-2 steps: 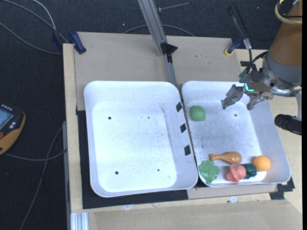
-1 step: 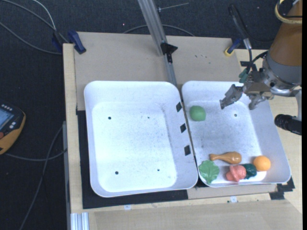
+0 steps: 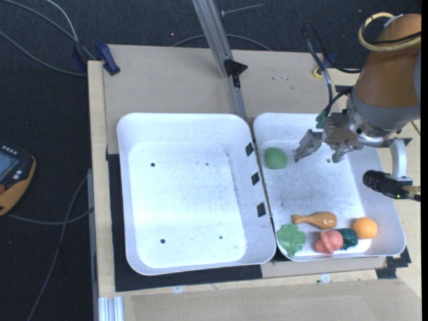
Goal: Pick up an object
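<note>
Green ball lies in the right bin near its upper left corner, just left of the gripper, whose fingers are spread with nothing between them. Five other toys cluster along the bin's lower edge.

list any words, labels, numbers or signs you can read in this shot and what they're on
No text in this view is readable.
Handheld device at the left edge: it has a dark screen, but anything on it is too small and blurred to read.
Black tabs along the divide between the two bins: plain marks, no lettering visible.
White bins, arm and toy items: no labels or numbers visible.
</note>
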